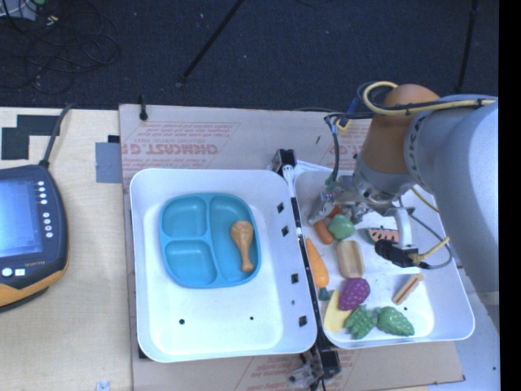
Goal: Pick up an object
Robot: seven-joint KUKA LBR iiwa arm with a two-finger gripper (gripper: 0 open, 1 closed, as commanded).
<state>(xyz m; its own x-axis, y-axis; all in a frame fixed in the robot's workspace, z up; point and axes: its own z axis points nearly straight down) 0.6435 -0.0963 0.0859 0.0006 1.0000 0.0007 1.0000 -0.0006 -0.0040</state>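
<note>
My gripper [340, 208] hangs low over the upper left of the right bin [456, 320], coming in from the right under the orange wrist band. Directly beneath it lie a round green toy [342, 228] and a small orange piece [324, 233], both partly covered by the gripper body. Whether it touches either one is hidden. Just below sit a tan bun [350, 259] and an orange carrot [317, 265] along the bin's left wall.
Purple grapes [353, 292], a yellow piece [334, 316], two green leafy toys [378, 322] and a sausage [407, 287] fill the right bin's front. The left bin [212, 332] holds a blue divided plate [191, 255] with a drumstick [243, 244]. A tablet [24, 226] lies far left.
</note>
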